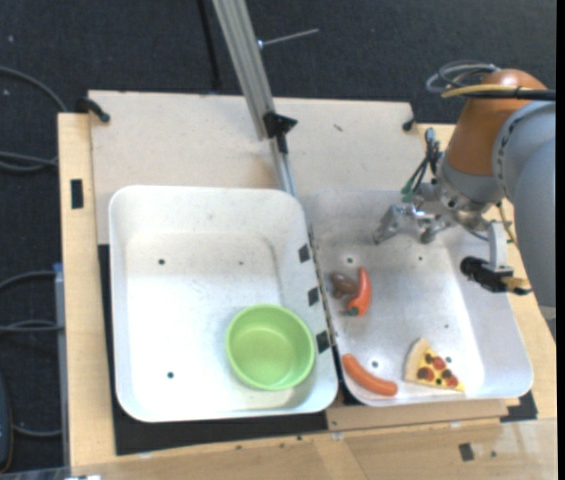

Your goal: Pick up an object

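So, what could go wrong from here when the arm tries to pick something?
1. The hot dog lies against the right bin's near left corner, so the fingers may hit the wall.
2. The pizza slice lies flat and may slip out.
3. The carrot touches a brown piece; the gripper may push both away.

1. Illumination: even and fairly bright across the bench (192, 148); the surrounding dark floor stays near black with little detail.
2. Highlights: the left bin (162, 268) and the right bin (482, 358) are near overexposure, their surfaces washed to flat white.
3. Shadows: soft and short; a faint grey shade lies inside the left bin's far wall and under the green bowl (270, 346).
4. Sharpness: moderate; low resolution, edges slightly soft throughout, small items grainy.
5. Glare: a pale sheen on the arm's orange band (482, 118).
6. Distortion: bench edges appear slightly skewed by the slanted view.
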`<state>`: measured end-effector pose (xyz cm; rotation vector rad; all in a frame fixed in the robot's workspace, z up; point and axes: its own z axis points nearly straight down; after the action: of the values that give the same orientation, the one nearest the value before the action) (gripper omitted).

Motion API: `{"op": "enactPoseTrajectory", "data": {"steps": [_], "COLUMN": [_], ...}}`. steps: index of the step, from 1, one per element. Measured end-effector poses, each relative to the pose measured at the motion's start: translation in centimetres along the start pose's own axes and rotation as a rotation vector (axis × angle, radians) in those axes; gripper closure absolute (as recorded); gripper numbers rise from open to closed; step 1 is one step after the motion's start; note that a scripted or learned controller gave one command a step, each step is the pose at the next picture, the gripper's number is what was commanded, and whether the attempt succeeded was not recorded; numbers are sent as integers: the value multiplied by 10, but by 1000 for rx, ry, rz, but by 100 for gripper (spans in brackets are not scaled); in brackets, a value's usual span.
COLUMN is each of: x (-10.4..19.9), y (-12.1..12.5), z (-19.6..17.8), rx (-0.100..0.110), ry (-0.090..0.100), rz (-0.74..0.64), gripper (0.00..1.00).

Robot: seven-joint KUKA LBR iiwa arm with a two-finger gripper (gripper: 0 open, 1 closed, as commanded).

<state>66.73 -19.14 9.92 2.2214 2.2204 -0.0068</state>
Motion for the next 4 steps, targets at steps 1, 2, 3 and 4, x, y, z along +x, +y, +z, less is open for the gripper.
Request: {"op": "enactPoseTrajectory", "data": {"steps": [1,2,3,4], "x": [-1,3,3,2], "y": [2,12,13,14], "z": [-15,-69,-113,-142], "rx": [-7,-11,-9,-8], "ry": [-4,3,3,3], "rz": [-2,-4,-5,-7], "gripper": [100,100,100,100]}}
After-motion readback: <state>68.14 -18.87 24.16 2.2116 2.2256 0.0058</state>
